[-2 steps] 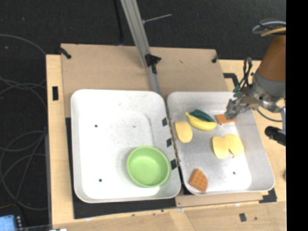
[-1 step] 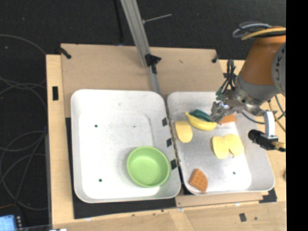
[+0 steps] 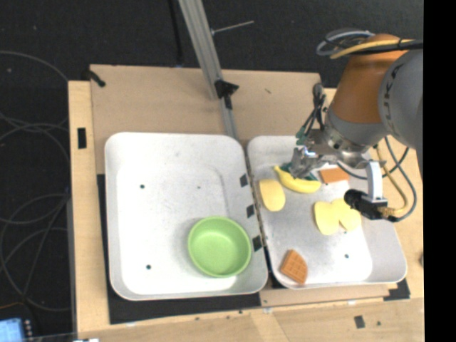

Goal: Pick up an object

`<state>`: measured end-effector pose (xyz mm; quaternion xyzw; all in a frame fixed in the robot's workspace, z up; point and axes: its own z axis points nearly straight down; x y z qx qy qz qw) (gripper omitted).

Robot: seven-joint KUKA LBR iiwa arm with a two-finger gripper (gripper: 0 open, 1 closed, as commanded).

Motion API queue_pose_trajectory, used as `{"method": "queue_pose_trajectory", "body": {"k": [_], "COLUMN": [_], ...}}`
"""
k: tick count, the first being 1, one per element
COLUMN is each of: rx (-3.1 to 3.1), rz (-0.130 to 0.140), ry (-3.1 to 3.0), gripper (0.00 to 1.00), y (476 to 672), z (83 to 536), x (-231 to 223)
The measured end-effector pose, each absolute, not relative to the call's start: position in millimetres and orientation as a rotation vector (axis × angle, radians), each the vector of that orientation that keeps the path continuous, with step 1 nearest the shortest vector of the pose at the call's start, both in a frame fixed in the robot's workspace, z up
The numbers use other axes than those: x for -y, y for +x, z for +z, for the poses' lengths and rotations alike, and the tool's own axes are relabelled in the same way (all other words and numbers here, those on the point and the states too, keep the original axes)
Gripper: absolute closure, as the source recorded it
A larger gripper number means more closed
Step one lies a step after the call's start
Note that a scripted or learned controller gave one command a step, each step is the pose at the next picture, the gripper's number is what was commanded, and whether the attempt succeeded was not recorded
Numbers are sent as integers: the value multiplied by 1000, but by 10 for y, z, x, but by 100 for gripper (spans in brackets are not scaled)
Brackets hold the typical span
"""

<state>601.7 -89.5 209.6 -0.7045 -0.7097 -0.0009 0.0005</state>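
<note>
A single fixed camera hangs above the counter (image 3: 178, 98) and looks down on it at a slant, far enough off to take in both white bins whole. The left bin (image 3: 142, 169) sits mid-frame and the right bin (image 3: 377, 262) sits toward the right side. Dark floor with loose cables shows along the top and left. The arm (image 3: 370, 84) enters from the right edge, near the lens and large in frame.
</note>
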Motion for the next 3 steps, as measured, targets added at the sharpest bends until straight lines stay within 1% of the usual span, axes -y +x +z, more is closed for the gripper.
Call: {"method": "queue_pose_trajectory", "body": {"k": [2, 3], "rx": [2230, 2225], "rz": [-4, -2], "ry": [-2213, -2216], "gripper": [100, 100], "y": [6006, 5879], "z": [2105, 2227], "x": [-79, -525]}}
